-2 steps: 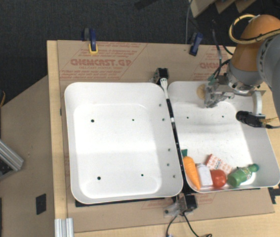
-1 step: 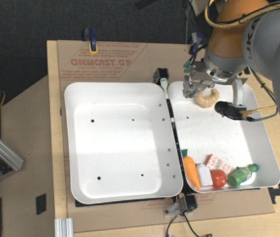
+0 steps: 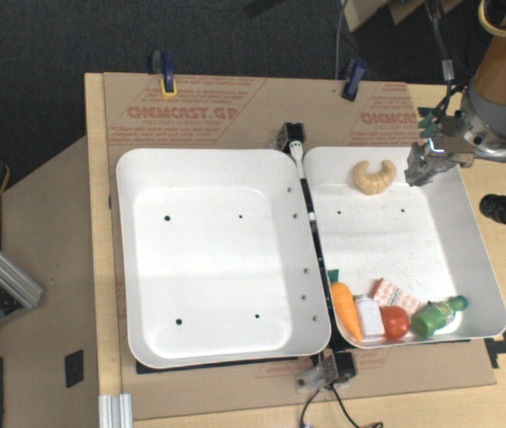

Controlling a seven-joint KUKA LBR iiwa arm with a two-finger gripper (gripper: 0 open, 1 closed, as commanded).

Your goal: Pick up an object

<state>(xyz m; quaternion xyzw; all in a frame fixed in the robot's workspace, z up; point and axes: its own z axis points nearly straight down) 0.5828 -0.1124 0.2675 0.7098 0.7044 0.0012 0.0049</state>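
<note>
Near edge of right bin (image 3: 467, 230): carrot (image 3: 345, 310), tomato (image 3: 394, 323), green bottle (image 3: 437, 317) clustered. Gripper (image 3: 422, 169) hovers at far right, just beside croissant (image 3: 374, 176); jaws too blurred to tell their state, nothing seen between them. Looks like approach step. Next: shift left over croissant, descend, close.

two bins (image 3: 136, 239), one croissant (image 3: 374, 176), one carrot (image 3: 345, 310), perhaps four other items (image 3: 395, 321)

Bright, even overhead light; the bins (image 3: 208, 248) glare white (soft shadows along their rims), and focus is slightly soft.
</note>
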